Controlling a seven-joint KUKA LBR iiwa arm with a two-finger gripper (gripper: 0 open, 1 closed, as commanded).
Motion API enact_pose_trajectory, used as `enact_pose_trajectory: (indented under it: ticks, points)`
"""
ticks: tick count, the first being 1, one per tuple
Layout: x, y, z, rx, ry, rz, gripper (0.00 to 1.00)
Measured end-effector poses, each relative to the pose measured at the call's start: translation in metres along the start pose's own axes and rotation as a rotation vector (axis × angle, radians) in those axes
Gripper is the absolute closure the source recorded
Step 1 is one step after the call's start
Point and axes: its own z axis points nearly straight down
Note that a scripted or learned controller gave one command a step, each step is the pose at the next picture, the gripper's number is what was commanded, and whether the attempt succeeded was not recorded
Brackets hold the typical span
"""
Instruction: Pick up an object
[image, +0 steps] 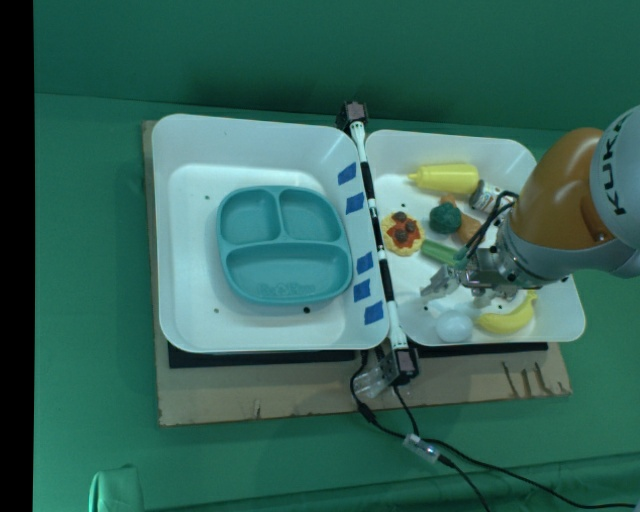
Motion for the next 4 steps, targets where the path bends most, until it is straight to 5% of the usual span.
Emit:
enact_pose_trajectory:
  ticks: [1, 2, 3, 4]
  points:
    - [-0.002, 0.002, -0.014, -0.012, -0.004, 0.008, 1.0]
    - [-0.009, 0.073, -0.211, -0.006, -0.003, 0.0, 1.0]
    - [0.043, 0.094, -0.1, 0.0, 0.001, -0.003, 1.0]
    - [-0.051, 0.093, 0.003, -0.01, -0.006, 0.0, 1.0]
